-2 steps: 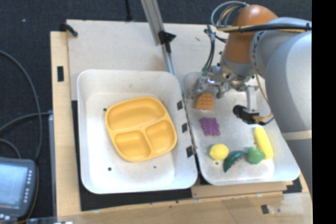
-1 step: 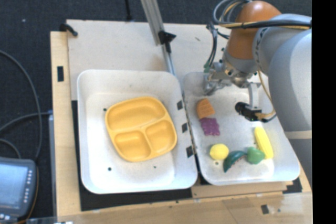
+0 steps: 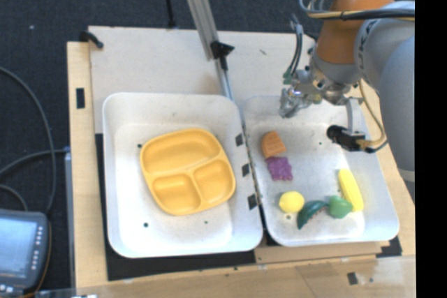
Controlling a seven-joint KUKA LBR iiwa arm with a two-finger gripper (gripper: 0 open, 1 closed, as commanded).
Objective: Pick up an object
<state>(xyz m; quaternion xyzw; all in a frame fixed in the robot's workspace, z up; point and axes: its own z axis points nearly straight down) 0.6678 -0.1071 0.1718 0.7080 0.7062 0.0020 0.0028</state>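
Observation:
In the right bin (image 3: 377, 220) lie an orange bread-like piece (image 3: 273, 144), a purple grape bunch (image 3: 279, 168), a yellow lemon (image 3: 291, 202), a green pepper-like piece (image 3: 339, 207) with a dark green stem piece (image 3: 309, 213), and a yellow corn cob (image 3: 350, 189). My gripper (image 3: 290, 105) hangs over the bin's back left corner, above and a little right of the orange piece. Nothing shows between its fingers.
The left bin (image 3: 119, 220) holds a yellow divided tray (image 3: 187, 169). A slanted metal rail (image 3: 199, 3) rises behind the bins, with its clamp near the gap between them. The arm's orange band (image 3: 346, 24) and grey body fill the upper right.

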